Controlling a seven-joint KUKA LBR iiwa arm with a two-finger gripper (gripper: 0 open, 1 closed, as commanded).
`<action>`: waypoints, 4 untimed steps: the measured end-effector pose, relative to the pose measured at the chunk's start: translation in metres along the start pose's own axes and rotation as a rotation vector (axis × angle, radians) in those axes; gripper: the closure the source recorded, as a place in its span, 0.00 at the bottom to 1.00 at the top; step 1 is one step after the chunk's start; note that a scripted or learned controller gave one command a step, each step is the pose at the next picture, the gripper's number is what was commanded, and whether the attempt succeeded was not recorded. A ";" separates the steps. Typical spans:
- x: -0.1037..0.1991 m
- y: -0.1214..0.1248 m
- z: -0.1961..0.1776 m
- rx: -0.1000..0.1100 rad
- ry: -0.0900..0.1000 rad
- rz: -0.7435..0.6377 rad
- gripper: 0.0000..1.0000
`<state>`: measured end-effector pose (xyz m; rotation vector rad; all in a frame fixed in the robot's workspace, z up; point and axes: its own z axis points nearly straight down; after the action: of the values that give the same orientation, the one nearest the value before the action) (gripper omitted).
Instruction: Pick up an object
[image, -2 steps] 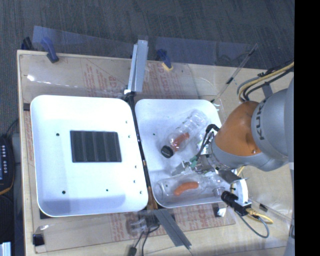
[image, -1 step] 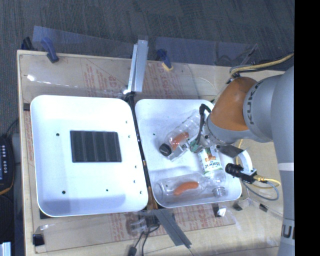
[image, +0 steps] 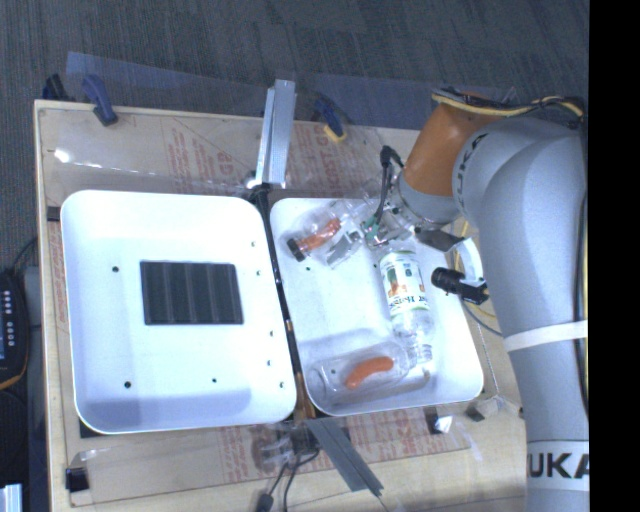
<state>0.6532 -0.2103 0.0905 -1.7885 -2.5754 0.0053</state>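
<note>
Bottle (image: 404, 285) and two clear packets lie in right bin (image: 325, 300); gripper (image: 385, 222) over it, grip unreadable.

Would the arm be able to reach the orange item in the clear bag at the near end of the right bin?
Probably yes: the bagged orange item lies uncovered in the right bin, though the bottle lies close beside it.

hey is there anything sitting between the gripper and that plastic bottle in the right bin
Nothing visible does. The gripper sits at the far end of the right bin, just above the bottle, whose near end lies right below it. The clear packet with an orange piece lies off to the camera's left, out of that path.
</note>
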 end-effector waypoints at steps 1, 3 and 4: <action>0.011 -0.031 -0.098 -0.008 -0.005 0.010 0.00; 0.004 -0.001 -0.025 -0.004 -0.019 -0.063 0.00; 0.006 0.003 -0.023 0.004 -0.021 -0.103 0.00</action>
<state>0.6538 -0.2042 0.1131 -1.6613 -2.6765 0.0297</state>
